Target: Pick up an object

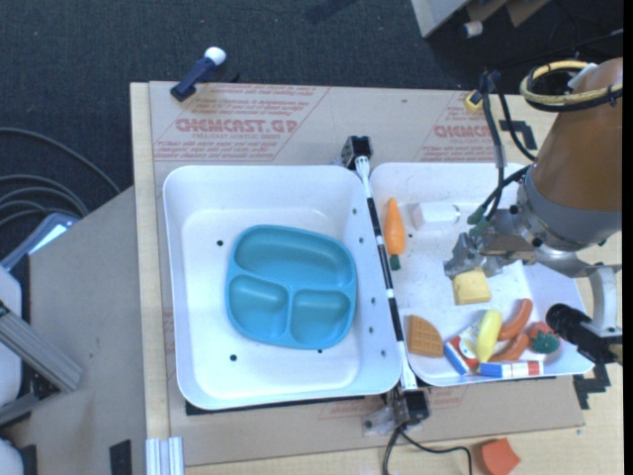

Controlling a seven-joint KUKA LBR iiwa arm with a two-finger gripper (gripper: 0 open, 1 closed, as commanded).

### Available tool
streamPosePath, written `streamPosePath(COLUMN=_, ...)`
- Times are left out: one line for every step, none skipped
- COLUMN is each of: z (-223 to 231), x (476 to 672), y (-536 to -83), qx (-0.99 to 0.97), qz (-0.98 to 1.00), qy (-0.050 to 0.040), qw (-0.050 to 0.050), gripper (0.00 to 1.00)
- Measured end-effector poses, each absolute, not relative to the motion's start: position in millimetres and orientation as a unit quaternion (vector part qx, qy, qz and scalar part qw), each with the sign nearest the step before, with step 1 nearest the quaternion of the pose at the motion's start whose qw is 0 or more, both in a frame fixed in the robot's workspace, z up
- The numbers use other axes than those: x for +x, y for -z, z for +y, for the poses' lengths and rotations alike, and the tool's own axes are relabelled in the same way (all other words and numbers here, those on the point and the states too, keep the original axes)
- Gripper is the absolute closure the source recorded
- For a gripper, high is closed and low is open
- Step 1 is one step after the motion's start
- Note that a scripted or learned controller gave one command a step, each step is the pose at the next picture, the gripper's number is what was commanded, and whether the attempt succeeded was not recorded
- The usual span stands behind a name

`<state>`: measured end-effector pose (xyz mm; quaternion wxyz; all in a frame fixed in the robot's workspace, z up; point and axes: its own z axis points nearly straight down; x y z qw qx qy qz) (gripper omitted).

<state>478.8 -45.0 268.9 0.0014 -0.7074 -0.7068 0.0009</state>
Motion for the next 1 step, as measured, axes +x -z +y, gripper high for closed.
streamPosePath(z=-38.9, x=479.0, y=-263.6, qx=-0.707, qz=-0.707, qy=-0.0007, qw=0.001, gripper=1.0)
